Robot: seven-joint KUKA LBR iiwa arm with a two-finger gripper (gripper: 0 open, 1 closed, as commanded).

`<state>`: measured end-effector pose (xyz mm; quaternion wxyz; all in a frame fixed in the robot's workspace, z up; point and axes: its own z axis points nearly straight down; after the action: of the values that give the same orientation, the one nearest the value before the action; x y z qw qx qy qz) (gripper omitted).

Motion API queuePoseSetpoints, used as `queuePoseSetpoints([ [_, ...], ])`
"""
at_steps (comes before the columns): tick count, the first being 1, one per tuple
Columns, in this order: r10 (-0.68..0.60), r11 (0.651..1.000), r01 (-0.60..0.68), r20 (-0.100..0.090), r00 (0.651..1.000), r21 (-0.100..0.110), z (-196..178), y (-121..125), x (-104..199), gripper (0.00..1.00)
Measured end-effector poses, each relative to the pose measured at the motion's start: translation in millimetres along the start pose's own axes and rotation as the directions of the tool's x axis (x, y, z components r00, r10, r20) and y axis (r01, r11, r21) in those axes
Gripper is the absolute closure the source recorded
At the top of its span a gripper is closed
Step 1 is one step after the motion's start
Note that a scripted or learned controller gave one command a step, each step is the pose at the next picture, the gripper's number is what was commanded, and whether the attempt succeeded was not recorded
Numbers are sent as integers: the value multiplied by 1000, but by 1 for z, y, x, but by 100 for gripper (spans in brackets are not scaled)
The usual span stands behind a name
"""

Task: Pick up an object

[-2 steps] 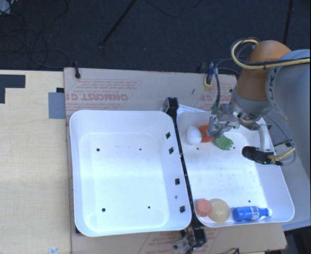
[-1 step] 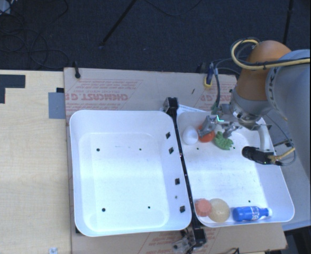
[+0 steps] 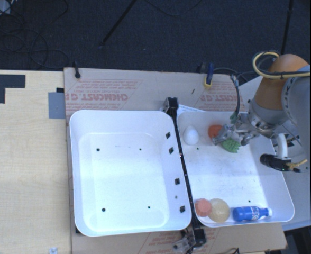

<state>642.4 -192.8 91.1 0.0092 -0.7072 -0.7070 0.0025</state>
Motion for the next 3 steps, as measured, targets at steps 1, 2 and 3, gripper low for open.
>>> queuePoseSetpoints([
  [1,0,1000,0,12,1000,-21,-60,2,-21,0],
  [2,-1,1000,2,13,1000,-27,-169,0,-20,0],
  [3,-1,1000,1,7,1000,-8,-74,-1,-18,0],
])
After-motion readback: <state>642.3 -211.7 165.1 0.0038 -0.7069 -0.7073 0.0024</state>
